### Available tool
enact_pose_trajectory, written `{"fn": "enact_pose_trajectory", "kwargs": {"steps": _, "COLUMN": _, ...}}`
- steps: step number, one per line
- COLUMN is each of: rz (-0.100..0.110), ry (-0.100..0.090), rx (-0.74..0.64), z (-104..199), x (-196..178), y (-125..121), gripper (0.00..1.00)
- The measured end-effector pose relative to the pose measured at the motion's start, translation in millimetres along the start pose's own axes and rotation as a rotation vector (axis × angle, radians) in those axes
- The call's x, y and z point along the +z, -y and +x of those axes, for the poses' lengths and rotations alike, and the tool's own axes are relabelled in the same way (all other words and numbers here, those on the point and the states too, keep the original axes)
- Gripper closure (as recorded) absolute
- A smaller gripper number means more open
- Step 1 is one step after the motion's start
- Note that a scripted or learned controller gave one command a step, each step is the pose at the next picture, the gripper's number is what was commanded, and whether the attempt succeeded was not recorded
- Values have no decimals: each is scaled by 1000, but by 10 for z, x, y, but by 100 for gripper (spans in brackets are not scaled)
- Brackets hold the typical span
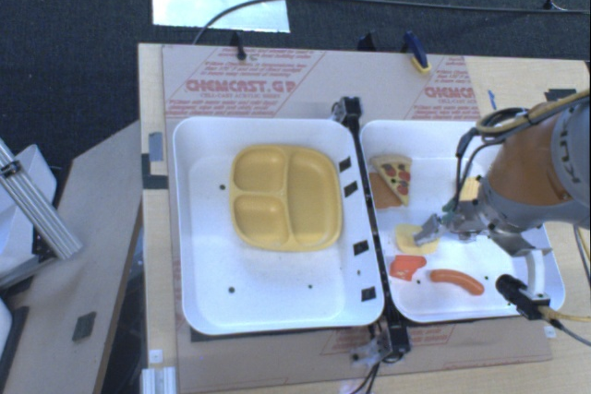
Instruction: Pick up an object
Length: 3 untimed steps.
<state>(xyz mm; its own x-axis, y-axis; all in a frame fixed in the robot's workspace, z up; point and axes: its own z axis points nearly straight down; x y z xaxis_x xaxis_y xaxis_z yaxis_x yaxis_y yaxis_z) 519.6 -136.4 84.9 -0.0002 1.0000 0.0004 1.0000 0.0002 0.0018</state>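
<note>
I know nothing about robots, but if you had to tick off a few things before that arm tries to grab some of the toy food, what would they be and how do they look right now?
1. Food within the arm's bin: ok. The pizza slice, yellow piece, red piece and sausage all lie in the right bin.
2. End effector near a target: ok, it is over the yellow piece.
3. Anything held already: cannot tell.
4. Pieces spaced apart: ok for the sausage; the red piece lies close to the yellow piece.
5. Yellow plate out of the way: ok, it sits in the left bin.
</note>
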Motion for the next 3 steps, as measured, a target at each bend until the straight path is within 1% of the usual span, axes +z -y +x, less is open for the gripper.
{"fn": "enact_pose_trajectory", "kwargs": {"steps": 1, "rz": -9, "ry": 0, "rx": -1, "z": 5, "x": -145, "y": -31, "gripper": 100}}
{"fn": "enact_pose_trajectory", "kwargs": {"steps": 2, "rz": -5, "ry": 3, "rx": -4, "z": -49, "x": -754, "y": -107, "gripper": 100}}
{"fn": "enact_pose_trajectory", "kwargs": {"steps": 3, "rz": -5, "ry": 2, "rx": -4, "z": -52, "x": -1292, "y": -124, "gripper": 100}}
